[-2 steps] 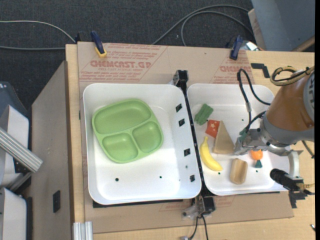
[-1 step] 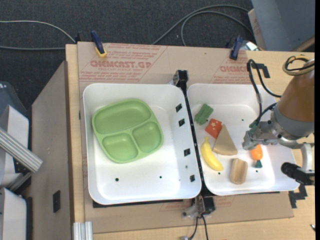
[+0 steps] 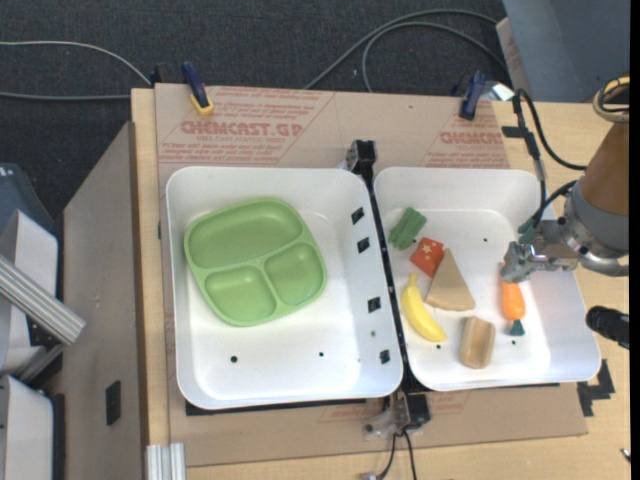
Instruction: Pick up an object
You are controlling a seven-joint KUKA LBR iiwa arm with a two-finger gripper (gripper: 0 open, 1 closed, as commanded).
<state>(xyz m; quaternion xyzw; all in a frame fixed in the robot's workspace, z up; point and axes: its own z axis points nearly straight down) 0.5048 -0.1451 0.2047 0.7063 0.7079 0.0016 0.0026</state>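
Camera view from above: the jaws (image 3: 523, 264) hang just over the toy carrot (image 3: 513, 302) in the right bin (image 3: 560, 363) — open or closed, I cannot tell — nothing lifted yet, so the pick remains.

Left white bin (image 3: 190, 368): green 3-compartment plastic tray (image 3: 255, 260), mid-left of frame. Right white bin (image 3: 560, 358): green block (image 3: 407, 228) at upper left, red cube (image 3: 428, 256) touching tan wedge (image 3: 452, 286), yellow banana (image 3: 421, 310) just left of wedge, tan cylinder (image 3: 477, 341) below. Gripper (image 3: 523, 261) at right, directly above orange carrot (image 3: 513, 303); contact unclear.
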